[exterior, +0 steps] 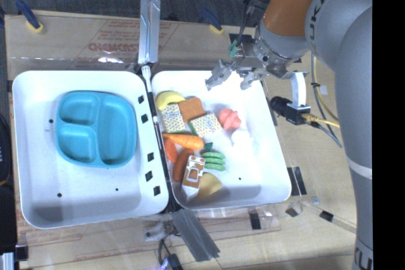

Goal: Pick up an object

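Camera view, two bins [25,136], one blue tray [96,127]

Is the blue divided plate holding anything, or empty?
Empty: the blue divided plate in the left bin shows bare compartments.

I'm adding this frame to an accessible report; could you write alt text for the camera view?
A robot arm's gripper, fingers spread, hovers over the far edge of the right white bin, holding nothing. That bin holds a pile of toy food along its left side, including a carrot, a banana and green pea pods. The left white bin holds a blue divided plate.
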Motion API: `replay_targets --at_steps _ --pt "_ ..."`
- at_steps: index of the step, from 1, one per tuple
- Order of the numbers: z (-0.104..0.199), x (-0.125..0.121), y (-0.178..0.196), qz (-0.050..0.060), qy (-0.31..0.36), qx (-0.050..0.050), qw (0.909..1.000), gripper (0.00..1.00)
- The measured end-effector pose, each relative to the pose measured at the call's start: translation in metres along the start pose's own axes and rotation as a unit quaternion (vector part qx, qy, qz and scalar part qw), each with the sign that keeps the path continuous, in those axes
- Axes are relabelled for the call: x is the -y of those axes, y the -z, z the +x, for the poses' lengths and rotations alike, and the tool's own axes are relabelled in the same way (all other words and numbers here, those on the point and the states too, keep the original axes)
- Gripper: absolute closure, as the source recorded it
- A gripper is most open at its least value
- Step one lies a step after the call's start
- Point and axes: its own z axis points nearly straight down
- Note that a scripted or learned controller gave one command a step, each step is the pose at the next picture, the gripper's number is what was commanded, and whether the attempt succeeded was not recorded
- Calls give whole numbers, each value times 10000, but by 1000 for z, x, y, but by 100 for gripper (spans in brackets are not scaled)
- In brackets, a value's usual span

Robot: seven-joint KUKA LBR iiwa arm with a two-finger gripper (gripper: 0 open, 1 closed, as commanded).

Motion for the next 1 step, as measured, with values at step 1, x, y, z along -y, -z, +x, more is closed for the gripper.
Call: replay_targets --at_steps 1 --pt "-11 16 -163 -47 333 18 9994 0"
